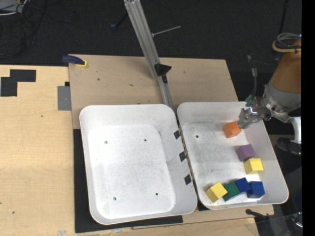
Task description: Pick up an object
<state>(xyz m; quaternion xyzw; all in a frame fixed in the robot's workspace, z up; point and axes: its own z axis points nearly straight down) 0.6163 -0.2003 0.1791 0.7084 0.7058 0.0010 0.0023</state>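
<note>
The arm reached in from three o'clock, its orange band (288,73) above the grey wrist, and the pincer (244,120) hung over the upper part of the right bin (211,113). An orange block (231,129) sat just at the pincer's seven o'clock, touching or nearly touching its tip; whether the block was gripped, and how far apart the pincer stood, could not be told from this slant.

At five o'clock from the orange block lay a purple block (244,152), and just below it a yellow block (253,165). Along the bin's six o'clock edge a second yellow block (215,191), a green block (231,190) and two blue blocks (251,186) crowded together. The left bin (98,117) lay beside it on the table (118,80).
</note>
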